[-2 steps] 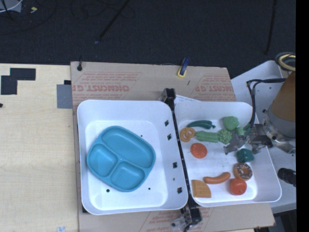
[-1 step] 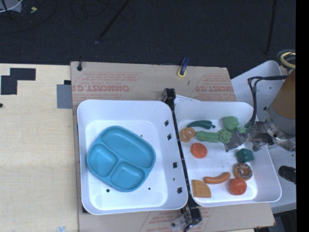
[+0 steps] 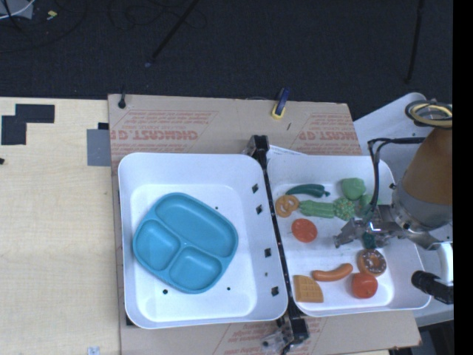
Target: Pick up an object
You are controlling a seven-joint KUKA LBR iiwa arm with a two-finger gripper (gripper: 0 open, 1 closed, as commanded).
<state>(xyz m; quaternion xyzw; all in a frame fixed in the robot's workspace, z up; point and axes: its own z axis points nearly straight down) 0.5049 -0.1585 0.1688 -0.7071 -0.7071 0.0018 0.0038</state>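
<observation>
The right bin holds several toy foods. There is a dark green chili, a light green leafy piece and a long green vegetable. An orange ring and a red tomato lie further left. Toward the front are an orange sausage, a tan cracker, a red apple and a brown donut. My gripper hangs low over the bin's right half, just above the donut and right of the tomato. Nothing visibly sits in it.
The left bin holds a blue three-compartment plate. A black divider runs between the bins. The arm's grey and orange body comes in over the right bin's right wall. Cardboard lies under both bins.
</observation>
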